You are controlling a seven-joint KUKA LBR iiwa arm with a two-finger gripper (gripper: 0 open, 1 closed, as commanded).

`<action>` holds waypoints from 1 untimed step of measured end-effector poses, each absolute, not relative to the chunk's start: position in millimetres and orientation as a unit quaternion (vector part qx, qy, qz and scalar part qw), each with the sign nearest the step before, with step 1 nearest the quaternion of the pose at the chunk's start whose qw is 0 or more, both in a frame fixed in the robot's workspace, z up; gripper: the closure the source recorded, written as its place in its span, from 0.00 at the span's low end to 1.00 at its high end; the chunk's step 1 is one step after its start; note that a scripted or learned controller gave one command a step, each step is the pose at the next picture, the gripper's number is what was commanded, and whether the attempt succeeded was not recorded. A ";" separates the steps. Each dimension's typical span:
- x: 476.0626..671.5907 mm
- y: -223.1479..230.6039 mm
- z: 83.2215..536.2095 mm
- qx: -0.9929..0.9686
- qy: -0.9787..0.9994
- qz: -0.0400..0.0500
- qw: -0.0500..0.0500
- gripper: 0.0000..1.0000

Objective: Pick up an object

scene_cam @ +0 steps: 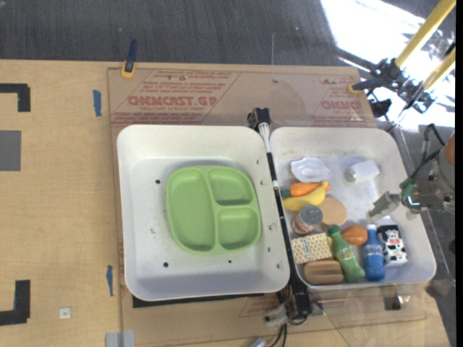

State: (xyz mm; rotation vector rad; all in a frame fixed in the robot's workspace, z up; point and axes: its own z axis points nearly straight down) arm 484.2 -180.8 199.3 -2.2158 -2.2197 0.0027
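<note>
Wooden surface (58, 215) carries two shallow white bins: the left bin (137, 157) holds a green divided plastic plate (213, 209), the right bin (405, 161) a cluster of toys, nearest a brown bread roll (323, 271), green bottle (348, 256) and blue bottle (373, 254). Behind them lie a yellow banana (304, 201) and a white cup (310, 169). At the right rim the metal gripper (385, 204) reaches in low, nothing between its fingers; how far they part I cannot tell.

Lime-green divided plate (213, 209) in white left bin (137, 157). Yellow banana (304, 202), blue bottle (373, 255), green bottle (346, 255), black-and-white spotted toy (392, 244) in white right bin (394, 147).
</note>
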 end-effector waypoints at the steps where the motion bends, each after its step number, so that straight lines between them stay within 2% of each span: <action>1: 485.2 -159.1 130.7 -0.753 -0.658 -0.003 -0.007 0.00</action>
